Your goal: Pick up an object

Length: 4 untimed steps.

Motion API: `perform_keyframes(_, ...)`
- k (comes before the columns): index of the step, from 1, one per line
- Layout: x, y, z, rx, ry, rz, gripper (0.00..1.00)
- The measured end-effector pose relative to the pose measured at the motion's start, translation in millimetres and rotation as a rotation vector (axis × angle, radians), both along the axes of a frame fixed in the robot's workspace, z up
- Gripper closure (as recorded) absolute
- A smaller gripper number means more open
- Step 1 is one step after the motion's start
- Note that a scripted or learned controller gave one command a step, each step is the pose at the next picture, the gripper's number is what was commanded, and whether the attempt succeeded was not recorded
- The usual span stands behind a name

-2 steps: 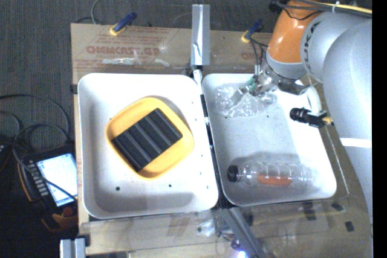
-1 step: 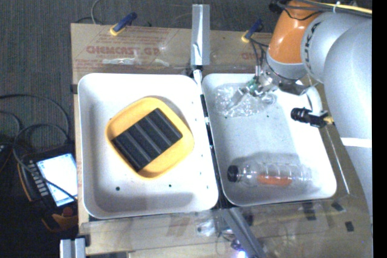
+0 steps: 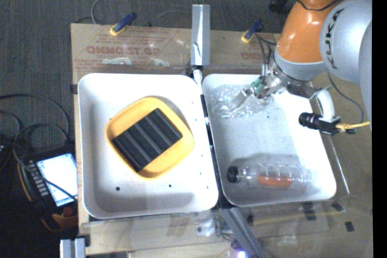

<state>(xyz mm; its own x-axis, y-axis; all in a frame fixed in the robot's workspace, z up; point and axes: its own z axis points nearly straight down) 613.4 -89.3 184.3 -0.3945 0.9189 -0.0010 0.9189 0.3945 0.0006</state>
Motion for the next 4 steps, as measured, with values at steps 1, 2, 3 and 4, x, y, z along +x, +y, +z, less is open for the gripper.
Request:
perform_keyframes(1,-15.0,63.4,-1.0,0.002,0.002,-0.219,0.0)
perform_keyframes(2,17.8,-16.1,-79.2,-0.003,-0.006,-0.194,0.0)
perform_keyframes(3,49.9,-22.3,-93.2,-0.004,0.031,-0.031,0.0)
perform_keyframes(4,50.0,-23.1,-83.3,-0.008,0.03,-0.031,1.0)
